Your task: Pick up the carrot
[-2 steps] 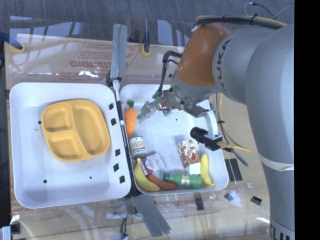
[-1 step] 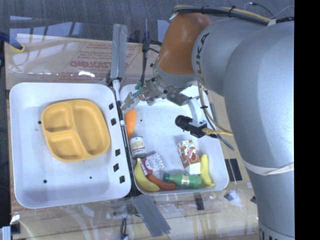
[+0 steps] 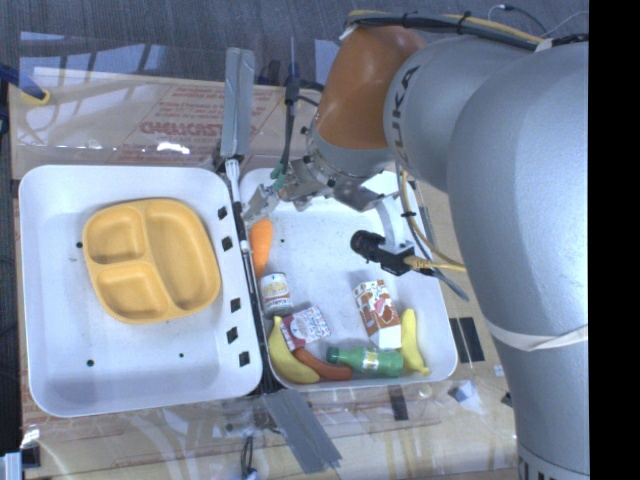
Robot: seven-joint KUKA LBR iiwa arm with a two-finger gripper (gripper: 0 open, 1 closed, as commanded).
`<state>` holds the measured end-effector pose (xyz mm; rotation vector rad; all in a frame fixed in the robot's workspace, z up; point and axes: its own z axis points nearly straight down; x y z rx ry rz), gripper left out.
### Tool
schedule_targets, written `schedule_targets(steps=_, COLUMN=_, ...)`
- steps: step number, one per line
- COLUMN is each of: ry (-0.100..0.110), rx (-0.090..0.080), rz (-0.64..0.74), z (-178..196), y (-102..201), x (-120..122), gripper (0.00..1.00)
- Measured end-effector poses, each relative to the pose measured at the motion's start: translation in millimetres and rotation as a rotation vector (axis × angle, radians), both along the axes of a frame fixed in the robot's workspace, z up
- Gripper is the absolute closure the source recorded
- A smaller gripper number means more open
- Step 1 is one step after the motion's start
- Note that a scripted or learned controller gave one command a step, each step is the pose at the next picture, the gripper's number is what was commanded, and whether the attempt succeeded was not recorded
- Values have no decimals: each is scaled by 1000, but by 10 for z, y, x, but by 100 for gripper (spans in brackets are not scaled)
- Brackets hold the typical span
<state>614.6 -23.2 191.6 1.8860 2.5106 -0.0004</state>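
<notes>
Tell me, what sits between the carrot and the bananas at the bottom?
In the camera view, a small jar stands between the carrot and the banana, along the right bin's left wall.

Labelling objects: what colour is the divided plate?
Yellow plate, in the camera view.

Robot lab, KUKA arm, 2 white bins, toy food, taped bench

I have one fixed camera above the table, looking down at a slant on both bins, fairly near.
</notes>
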Motion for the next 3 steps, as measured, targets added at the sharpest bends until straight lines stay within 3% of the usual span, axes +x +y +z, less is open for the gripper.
schedule_targets(steps=1, ry=-1, rx=-1, rz=244, z=840, y=316, x=122, gripper=0)
schedule_targets(steps=2, ry=3, rx=1, rz=290, z=-12, y=-79, x=-378, gripper=0)
schedule_targets(steps=3, ry=-2, rx=-1, rz=328, z=754, y=-303, x=-4, gripper=0)
